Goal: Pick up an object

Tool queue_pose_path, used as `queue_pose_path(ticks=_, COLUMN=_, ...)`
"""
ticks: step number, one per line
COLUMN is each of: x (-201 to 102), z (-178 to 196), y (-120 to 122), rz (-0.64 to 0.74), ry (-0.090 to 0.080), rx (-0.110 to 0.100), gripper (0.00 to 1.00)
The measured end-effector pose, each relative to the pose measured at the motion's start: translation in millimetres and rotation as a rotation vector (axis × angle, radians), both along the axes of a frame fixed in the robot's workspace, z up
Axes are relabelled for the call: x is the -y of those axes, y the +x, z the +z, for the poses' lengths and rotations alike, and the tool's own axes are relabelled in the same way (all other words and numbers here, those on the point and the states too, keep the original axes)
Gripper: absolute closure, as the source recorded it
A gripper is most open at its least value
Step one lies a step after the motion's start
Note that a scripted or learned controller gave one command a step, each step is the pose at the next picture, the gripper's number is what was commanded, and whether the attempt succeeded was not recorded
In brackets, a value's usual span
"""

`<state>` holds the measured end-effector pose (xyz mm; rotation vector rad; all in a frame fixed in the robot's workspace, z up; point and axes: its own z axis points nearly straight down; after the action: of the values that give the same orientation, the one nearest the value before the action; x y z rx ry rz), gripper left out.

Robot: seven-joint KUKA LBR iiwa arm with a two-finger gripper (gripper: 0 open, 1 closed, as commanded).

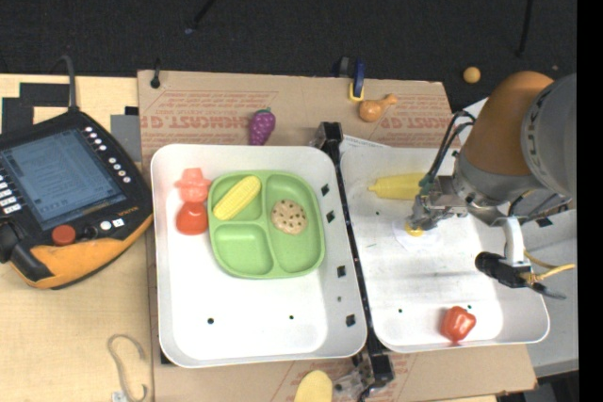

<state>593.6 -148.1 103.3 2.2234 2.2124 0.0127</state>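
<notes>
Two white bins [179, 315]; one green tray [247, 251], one red pepper [458, 324].

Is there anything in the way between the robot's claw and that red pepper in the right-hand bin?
Nothing visible. The gripper is low in the right bin by a yellow piece; bare white floor lies between it and the red pepper near the front edge.

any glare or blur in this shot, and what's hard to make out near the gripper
Camera view: even, soft lighting with faint shadows; the white bins look bright but not blown out. The image is slightly soft overall. At the gripper detail is muddy, and a small yellow thing beneath it is hard to identify.
</notes>
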Motion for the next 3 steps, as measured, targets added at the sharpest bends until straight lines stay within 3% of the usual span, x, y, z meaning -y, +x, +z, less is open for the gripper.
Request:
queue_pose_path(ticks=2, x=6.5, z=104.4, y=5.4, rz=0.004, ry=-0.003, rx=-0.006, gripper=1.0)
queue_pose_path(ticks=3, x=8.6, z=125.4, y=5.3, rz=0.004, ry=-0.002, rx=-0.008, gripper=1.0)
